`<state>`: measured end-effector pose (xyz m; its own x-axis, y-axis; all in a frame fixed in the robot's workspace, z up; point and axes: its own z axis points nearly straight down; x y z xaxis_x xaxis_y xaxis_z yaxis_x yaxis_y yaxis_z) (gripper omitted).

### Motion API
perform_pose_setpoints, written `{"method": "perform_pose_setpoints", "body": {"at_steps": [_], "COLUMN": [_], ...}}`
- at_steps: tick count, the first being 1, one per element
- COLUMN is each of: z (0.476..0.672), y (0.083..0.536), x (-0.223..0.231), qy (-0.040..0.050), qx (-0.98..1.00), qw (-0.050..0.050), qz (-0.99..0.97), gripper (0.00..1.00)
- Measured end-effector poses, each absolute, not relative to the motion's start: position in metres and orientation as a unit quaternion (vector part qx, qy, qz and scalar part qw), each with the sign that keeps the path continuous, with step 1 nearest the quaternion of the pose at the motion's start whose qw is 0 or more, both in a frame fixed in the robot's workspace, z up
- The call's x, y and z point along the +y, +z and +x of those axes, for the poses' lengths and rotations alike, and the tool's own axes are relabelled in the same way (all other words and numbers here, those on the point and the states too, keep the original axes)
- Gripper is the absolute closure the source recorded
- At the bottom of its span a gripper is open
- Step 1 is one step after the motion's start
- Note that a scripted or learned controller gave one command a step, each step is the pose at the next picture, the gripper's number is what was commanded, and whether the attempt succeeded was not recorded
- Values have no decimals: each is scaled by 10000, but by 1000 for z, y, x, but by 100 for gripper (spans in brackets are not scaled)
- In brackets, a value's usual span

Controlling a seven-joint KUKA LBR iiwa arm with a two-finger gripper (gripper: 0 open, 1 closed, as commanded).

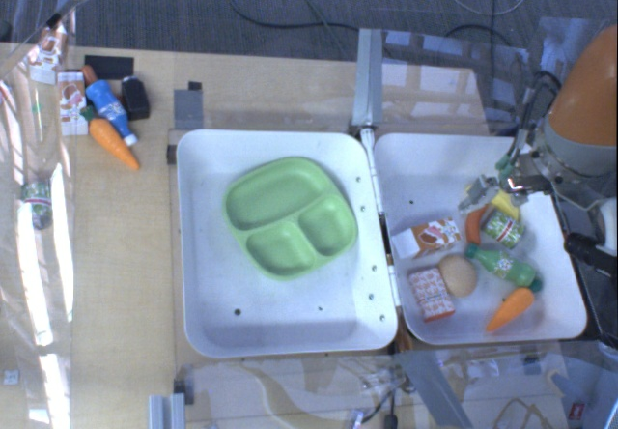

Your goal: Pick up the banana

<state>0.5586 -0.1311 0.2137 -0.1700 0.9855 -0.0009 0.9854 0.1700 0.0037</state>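
The banana [505, 202] appears as a small yellow patch in the right bin [409, 162], near the bin's right side, mostly covered by the gripper. My gripper [498, 187] hangs directly over it, below the grey wrist and orange band [587, 99] at the right edge. Whether the gripper touches the banana cannot be made out from this angle. A green-labelled can [503, 228] lies against the banana's near side, and a red item [473, 224] sits just to its left.
The right bin also holds a small carton [430, 237], a tan potato-like ball [459, 276], a red box [431, 293], a green bottle [505, 267] and a carrot [510, 309]. The left bin [203, 253] holds a green divided plate [290, 216]. Loose toys [108, 123] lie at the bench's far left.
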Motion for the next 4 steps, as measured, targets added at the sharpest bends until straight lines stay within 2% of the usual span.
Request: {"method": "perform_pose_setpoints", "body": {"at_steps": [1, 2, 3, 4], "z": [559, 610, 659, 661], "y": [214, 105, 86, 98], "x": [-131, -198, -202, -201], "qy": [11, 58, 26, 36], "qx": [7648, 7432, 7506, 7527], "qw": [14, 121, 21, 56], "qz": [6442, 6689, 6608, 6584], "gripper": [0, 0, 0, 100]}}
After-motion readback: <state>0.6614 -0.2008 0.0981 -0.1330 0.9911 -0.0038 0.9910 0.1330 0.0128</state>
